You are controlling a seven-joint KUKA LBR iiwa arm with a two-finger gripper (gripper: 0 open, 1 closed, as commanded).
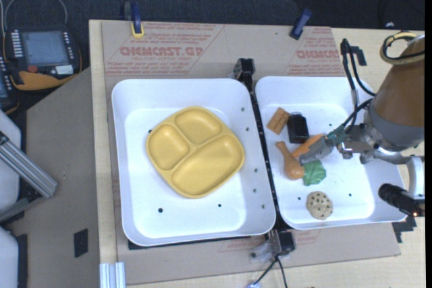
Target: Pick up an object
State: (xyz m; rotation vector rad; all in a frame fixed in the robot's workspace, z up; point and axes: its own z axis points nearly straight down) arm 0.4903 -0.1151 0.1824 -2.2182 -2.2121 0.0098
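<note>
Far to the tool's left, in the left bin (pixel 128 165), a yellow plate (pixel 196 152) is lying flat; it looks rigid and too wide for me to grip except at its rim. In the right bin (pixel 358 209), a brown block (pixel 277 121) and a black block (pixel 297 127) are sitting just up and left of the tool. An orange toy (pixel 291 162) is lying right at the tool's tip, with a green piece (pixel 314 174) directly beneath it and a cookie (pixel 319 205) further below. I am judging these toys light, stiff plastic, a bit slippery; I would pinch the orange one across its narrow neck. The tool (pixel 317 152) is reaching in low from the right, and I cannot tell how it is set.
</note>
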